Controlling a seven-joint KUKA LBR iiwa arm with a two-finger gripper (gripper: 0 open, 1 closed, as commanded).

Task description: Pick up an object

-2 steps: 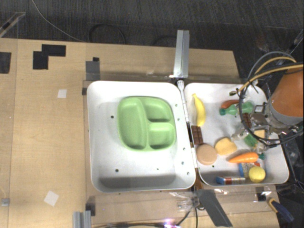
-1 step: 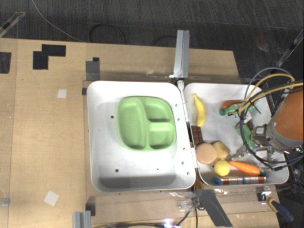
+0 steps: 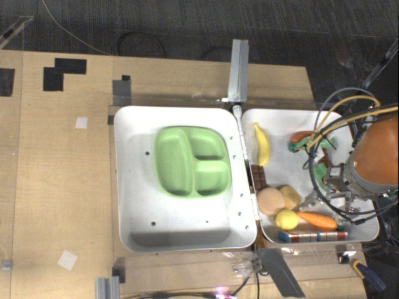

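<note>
My fingers hang low in the right bin, tangled in cables; I cannot tell whether they are spread or pressed together. Just beside them lies the carrot, orange and tapered, near the bin's front wall. A yellow lemon touches its thick end, with a tan round bun behind. A banana lies by the dividing wall. The left bin on the table bears a green divided tray.
</note>
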